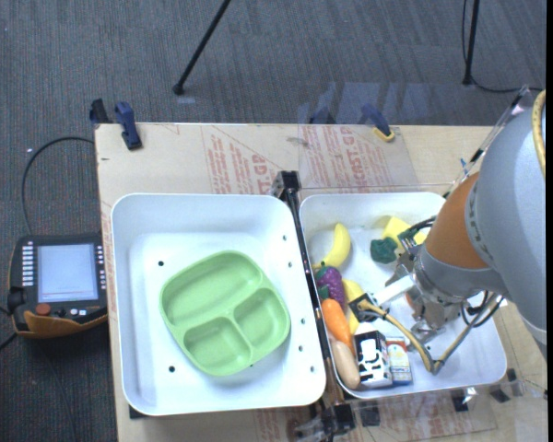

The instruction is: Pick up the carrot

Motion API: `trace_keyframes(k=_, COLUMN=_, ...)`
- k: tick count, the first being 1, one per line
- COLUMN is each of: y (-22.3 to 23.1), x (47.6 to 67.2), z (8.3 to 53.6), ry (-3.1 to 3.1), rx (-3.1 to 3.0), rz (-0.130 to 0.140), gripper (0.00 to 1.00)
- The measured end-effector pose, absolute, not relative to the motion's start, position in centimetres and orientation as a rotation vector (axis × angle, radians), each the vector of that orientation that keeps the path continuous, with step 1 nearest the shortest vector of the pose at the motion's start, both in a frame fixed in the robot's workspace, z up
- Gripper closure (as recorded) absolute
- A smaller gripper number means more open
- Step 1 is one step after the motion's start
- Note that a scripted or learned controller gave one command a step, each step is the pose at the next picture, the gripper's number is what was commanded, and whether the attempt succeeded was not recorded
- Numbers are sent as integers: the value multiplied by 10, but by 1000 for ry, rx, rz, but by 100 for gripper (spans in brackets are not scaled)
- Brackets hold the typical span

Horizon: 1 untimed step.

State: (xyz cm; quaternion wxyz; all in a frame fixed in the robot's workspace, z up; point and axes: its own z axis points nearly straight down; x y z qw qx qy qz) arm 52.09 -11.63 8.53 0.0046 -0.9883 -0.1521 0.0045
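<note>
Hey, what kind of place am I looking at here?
Probably a robotics lab: a grey robot arm reaches over two white bins of toy food, a teach pendant lies on the carpet, and tripod legs stand behind the bench.

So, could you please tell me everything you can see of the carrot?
The carrot is a small orange toy, smooth and plastic-looking, tapered in shape. It lies flat in the right bin, close to its left wall, running lengthwise down the view. Purple grapes sit at its upper end, a tan bread-like piece at its lower end, and a yellow item beside it on the right. The gripper is apart from it, further right.
</note>
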Motion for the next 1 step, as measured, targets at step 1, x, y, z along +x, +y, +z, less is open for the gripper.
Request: trace_keyframes(k=1, y=-142, x=589, z=122, ry=-598, rx=-3080, rz=3, gripper=0)
